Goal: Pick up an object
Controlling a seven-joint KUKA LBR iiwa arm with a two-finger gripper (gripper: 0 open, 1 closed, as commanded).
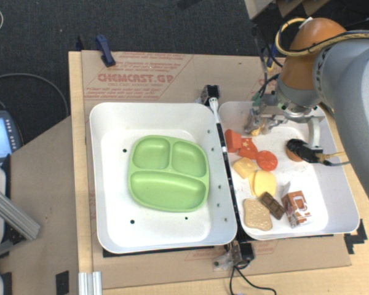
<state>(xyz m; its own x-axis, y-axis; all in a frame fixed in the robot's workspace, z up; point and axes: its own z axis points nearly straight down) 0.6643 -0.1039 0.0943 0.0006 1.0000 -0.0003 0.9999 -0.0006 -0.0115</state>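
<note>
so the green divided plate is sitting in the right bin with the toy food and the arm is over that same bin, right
Not quite. The camera view shows the green divided plate alone in the left bin. The toy food lies in the right bin, and the arm is over that right bin.

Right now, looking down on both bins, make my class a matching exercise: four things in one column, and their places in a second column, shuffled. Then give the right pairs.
Column one
1. green divided plate
2. gripper
3. blue clamp
4. tan cracker

Column two
A. on the cardboard's far left corner
B. near front edge of the right bin
C. middle of the left bin
D. far end of the right bin, over its floor

Pairs: 1-C, 2-D, 3-A, 4-B
</note>
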